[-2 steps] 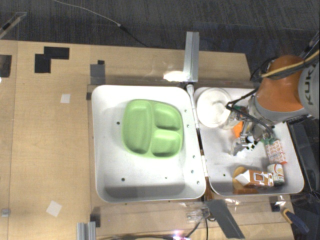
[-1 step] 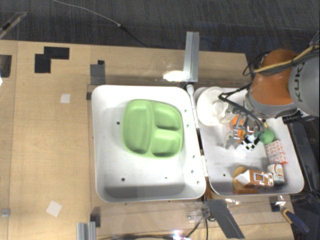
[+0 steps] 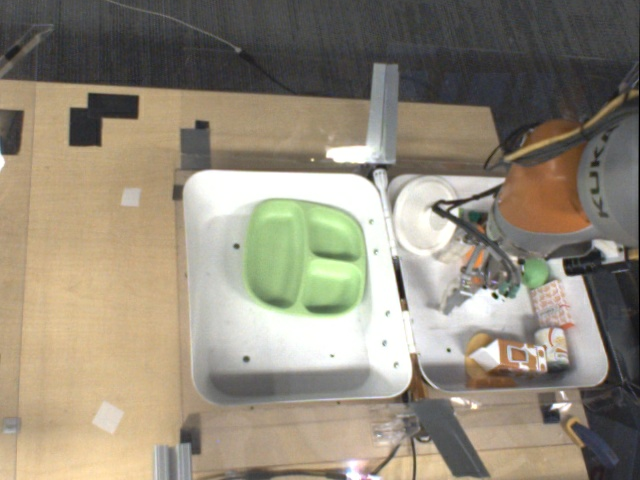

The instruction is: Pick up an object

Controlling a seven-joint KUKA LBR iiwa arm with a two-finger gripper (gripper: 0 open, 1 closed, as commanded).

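Observation:
My gripper hangs low over the middle of the right bin, below the arm's orange band. A white round cup sits in that bin's far left corner, just up and left of the gripper. A small green ball lies right of the gripper, partly under the wrist. An orange and white carton lies along the near edge beside a brown piece. A red and white packet lies at the right side.
The left bin holds a green divided plate in its far half. A metal post stands behind the wall between the bins. Cables loop around the wrist above the right bin.

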